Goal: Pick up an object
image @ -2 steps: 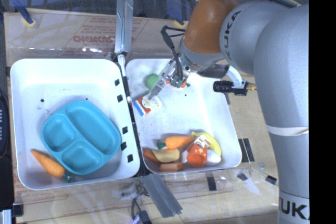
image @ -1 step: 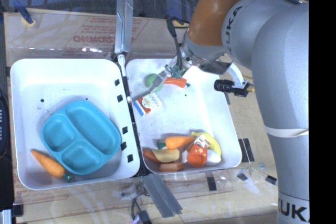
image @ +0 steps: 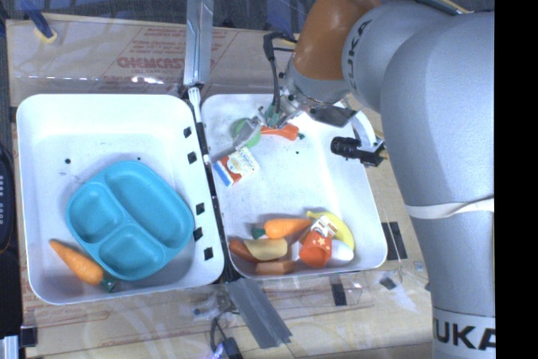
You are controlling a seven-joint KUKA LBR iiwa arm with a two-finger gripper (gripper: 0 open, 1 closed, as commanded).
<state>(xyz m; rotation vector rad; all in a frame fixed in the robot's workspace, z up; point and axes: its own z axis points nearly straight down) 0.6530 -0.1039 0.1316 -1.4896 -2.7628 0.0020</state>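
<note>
1. Nearest the camera, at the front edge of the right bin [image: 374,214], a pile of toy food crowds together: a carrot [image: 286,227], a yellow banana [image: 332,225], a red piece [image: 314,250] and a tan and brown piece [image: 265,250] lie against each other, so their outlines overlap and the lower ones are partly covered.
2. In the left bin [image: 34,181], a blue divided tray [image: 130,219] lies flat; an orange carrot [image: 76,261] rests at its near left corner, its green end tucked under the tray's edge.
3. Mid-bin on the right, a small red, white and blue packet [image: 235,166] lies close to the divider between the bins.
4. Farther back, the gripper [image: 271,115] reaches down into the far part of the right bin. The bulky grey arm [image: 437,97] and its orange band [image: 328,34] cover the bin's far right corner.
5. The fingers are dark, small and blurred against the clutter; whether they stand apart or together cannot be made out.
6. Just beside the fingertips lie a greenish object [image: 245,129] on the left and a small orange object [image: 282,131] on the right; both seem to rest on the bin floor, and whether either touches the gripper is unclear.
</note>
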